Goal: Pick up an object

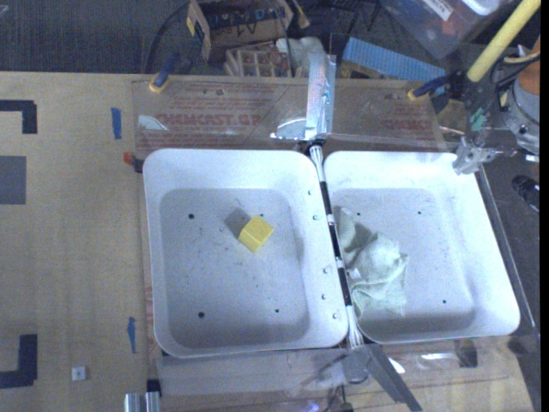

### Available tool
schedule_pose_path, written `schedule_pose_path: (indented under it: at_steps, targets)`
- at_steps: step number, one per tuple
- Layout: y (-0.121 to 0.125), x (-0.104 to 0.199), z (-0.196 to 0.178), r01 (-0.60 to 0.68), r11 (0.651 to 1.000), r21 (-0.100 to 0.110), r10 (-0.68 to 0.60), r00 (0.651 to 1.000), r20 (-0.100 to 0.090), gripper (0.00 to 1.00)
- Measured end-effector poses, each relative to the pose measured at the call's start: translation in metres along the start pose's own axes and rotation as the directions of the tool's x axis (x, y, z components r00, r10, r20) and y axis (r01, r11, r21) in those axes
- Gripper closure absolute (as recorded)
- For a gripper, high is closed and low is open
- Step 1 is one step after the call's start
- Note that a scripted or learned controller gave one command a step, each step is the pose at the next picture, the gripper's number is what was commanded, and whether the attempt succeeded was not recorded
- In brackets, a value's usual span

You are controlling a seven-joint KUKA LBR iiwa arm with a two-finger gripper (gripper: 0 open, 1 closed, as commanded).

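Observation:
A small yellow block (256,233) lies near the middle of the left bin (171,178), with its shadow just up and left of it. A crumpled pale green cloth (371,261) rests against the left wall of the right bin (480,256). The arm comes in at the upper right edge. Its gripper (468,153) hangs over the far right corner of the right bin, well away from both objects. Nothing shows between it and either object.
A metal divider (320,101) stands behind the seam between the bins. Cardboard, boxes and cables crowd the area beyond the bench. A yellow tube (511,24) slants across the top right. Wooden bench surface lies to the left.

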State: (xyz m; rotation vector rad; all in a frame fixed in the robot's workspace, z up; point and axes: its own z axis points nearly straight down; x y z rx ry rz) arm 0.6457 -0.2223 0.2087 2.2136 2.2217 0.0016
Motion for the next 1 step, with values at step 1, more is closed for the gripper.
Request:
schedule_pose_path:
  at_steps: [1]
  targets:
    - [-0.0293,0.0567,-0.2077,-0.609,0.793,0.004,0.609,0.793,0.001,1.00]
